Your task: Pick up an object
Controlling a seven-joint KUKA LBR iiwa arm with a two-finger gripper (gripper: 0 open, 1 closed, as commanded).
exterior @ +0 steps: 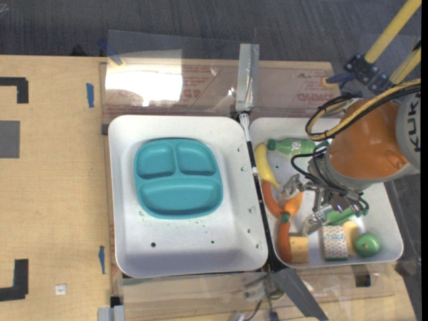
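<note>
1. The worktop (53,199) carries two white bins side by side; the left bin (127,246) holds a teal divided plate (178,179) lying flat near its middle.
2. The right bin (391,229) holds a cluster of small toy foods, and the arm's orange band (368,146) hangs over its far right part, with black cables looping just above it.
3. The gripper (326,212) sits low inside the right bin, below the orange band, among the objects. Its metal parts are tangled in with the clutter, so whether it is wide, narrow or clamped on anything cannot be told.
4. Relative to the gripper: a yellow banana (265,166) lies up and to the left along the bin's left wall, and a green bottle (291,146) lies across the bin's far end beside the banana's top.
5. An orange carrot (273,202) lies left of the gripper, with a second orange piece (284,239) below it.
6. A yellow block (299,249) sits just below and left of the gripper, a patterned roll (334,241) just below it, and a green apple (366,245) below and to the right, near the bin's near edge.
</note>
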